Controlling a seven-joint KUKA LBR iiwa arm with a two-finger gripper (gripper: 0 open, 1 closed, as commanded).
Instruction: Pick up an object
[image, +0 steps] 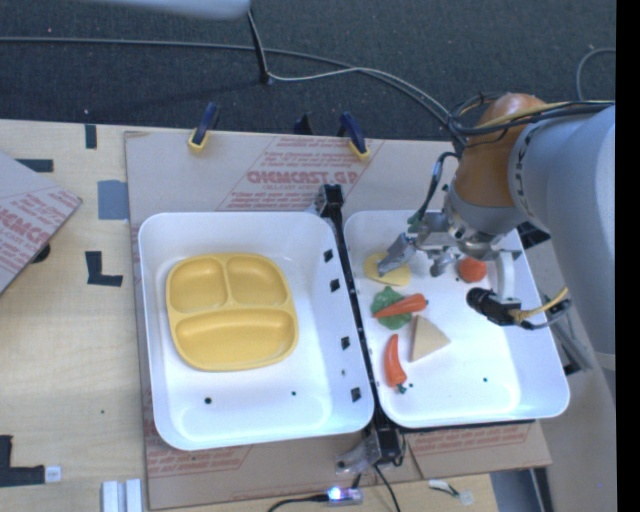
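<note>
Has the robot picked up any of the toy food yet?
Not yet, it seems. Done: the gripper has reached the right bin. In hand: it hovers by the yellow piece, with nothing seen between the fingers. Left: grabbing and lifting something. The carrot, chili and sandwich wedge lie on the bin floor.

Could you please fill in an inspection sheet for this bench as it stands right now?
Surface: two white bins; left bin, right bin.
Job's things: right bin holds yellow piece, green piece, orange carrot, red pepper, tan wedge, red-orange ball.
Clutter: yellow divided tray in left bin.
Gripper: gripper low over yellow piece.
Cables: black cable behind bins.
Surroundings: blue clamps, cardboard sheet.
</note>
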